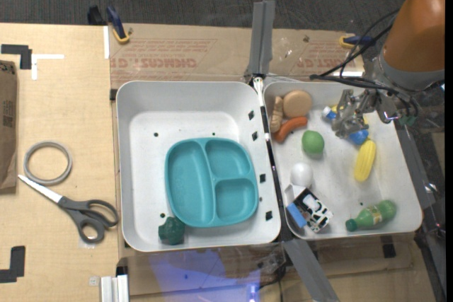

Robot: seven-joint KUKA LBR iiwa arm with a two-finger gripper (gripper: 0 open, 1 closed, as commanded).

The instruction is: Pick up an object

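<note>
Presently, the gripper (pixel 348 118) hangs low at the back of the right bin (pixel 407 173), directly over a small blue object (pixel 358 136); whether anything is pinched cannot be told. Likely faults: crowding by the yellow corn cob (pixel 364 160) and green ball (pixel 313 143) could deflect a descent, and the blue piece may slip. Surroundings: left bin (pixel 141 152) with teal divided plate (pixel 211 182); wooden bench (pixel 56 102) bearing scissors (pixel 71 205) and tape roll (pixel 47 162); cardboard (pixel 177 53) behind.

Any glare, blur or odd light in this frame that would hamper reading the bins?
Camera view: even light and soft shadows in both bins; the teal plate is sharp; a bluish-purple glow sits on the bench's front edge; the gripper is cluttered by cables, hard to read.
</note>
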